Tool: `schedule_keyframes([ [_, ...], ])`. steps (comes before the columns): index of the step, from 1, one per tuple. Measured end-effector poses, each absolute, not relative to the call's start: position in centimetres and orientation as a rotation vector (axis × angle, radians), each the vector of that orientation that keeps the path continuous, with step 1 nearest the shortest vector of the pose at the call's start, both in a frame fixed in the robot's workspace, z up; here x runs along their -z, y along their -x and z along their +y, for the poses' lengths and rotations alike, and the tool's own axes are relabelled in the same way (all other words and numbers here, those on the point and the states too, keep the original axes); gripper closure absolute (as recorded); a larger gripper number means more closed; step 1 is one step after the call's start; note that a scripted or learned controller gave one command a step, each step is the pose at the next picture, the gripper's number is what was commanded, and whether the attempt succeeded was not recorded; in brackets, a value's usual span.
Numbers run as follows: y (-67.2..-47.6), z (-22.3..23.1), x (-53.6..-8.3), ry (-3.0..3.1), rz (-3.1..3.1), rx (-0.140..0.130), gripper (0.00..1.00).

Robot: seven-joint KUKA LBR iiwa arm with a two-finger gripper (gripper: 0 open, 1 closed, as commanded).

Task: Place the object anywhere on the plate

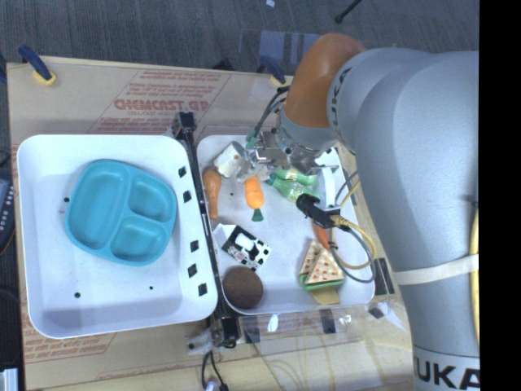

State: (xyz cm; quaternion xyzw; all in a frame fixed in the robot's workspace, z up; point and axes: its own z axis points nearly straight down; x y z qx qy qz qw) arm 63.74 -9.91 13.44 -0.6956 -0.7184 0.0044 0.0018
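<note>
Cardboard-topped bench (122, 104) on dark carpet (122, 15), blue clamp (37, 65) at corner

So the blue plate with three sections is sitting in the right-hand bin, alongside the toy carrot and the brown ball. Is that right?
Not quite. The camera view shows the blue plate lying alone in the left bin. It does have three sections. The toy carrot and the brown ball are in the right bin, so they are not alongside the plate.

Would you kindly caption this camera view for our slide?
Gripper above toy carrot in right bin; blue plate waits in left bin.
</note>
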Motion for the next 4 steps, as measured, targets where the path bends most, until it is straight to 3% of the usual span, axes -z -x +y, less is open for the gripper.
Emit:
schedule_keyframes([
  [1,-65.3,-2.2,-19.5,2.081,-2.351,0.001,1.00],
  [2,-65.7,4.4,-21.9,1.941,-2.468,-0.003,1.00],
  [3,-65.5,16.7,-23.9,1.700,-2.639,-0.002,1.00],
  [4,-65.6,16.3,-23.9,1.706,-2.636,-0.006,0.00],
])
